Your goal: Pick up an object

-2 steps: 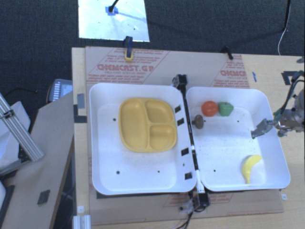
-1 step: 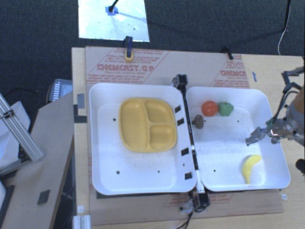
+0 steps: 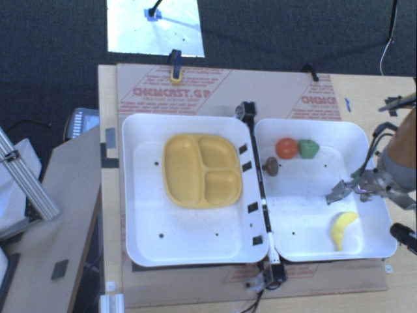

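In the right bin point(image 3: 352, 135) lie a yellow banana point(image 3: 343, 227) near the front right, a red tomato-like ball point(image 3: 286, 149) and a green piece point(image 3: 308, 149) at the back, and a small brown object point(image 3: 271, 167) by the left wall. My gripper point(image 3: 348, 191) hangs at the bin's right side, just above and behind the banana, apart from it. Nothing shows between its fingers.
The left bin point(image 3: 140, 240) holds a yellow three-compartment plate point(image 3: 201, 170). A black divider with clips point(image 3: 254, 175) runs between the bins. The arm's orange band point(image 3: 404, 142) stands at the right edge. Cardboard lies under both bins.
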Available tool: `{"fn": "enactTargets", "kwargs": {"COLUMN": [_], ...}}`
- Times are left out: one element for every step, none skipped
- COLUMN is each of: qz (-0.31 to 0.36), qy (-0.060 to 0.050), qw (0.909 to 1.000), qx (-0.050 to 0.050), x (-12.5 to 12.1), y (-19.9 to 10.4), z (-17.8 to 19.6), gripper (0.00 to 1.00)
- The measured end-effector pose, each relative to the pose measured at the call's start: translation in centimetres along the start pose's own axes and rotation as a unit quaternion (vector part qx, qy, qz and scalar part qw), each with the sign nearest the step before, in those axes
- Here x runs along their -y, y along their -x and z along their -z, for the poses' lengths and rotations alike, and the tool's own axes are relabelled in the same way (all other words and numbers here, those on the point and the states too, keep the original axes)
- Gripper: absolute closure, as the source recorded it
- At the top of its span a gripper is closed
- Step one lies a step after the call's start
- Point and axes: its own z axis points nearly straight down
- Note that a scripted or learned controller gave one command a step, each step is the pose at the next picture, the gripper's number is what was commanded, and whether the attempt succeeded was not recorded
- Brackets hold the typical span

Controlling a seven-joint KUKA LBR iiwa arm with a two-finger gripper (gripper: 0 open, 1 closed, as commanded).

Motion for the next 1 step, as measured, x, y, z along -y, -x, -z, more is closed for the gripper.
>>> {"fn": "enactTargets", "kwargs": {"qz": [0.000], "qy": [0.000], "qw": [1.0000], "qx": [0.000], "x": [-0.05], "y": [-0.04], "z": [-5.16], "gripper": [0.00]}}
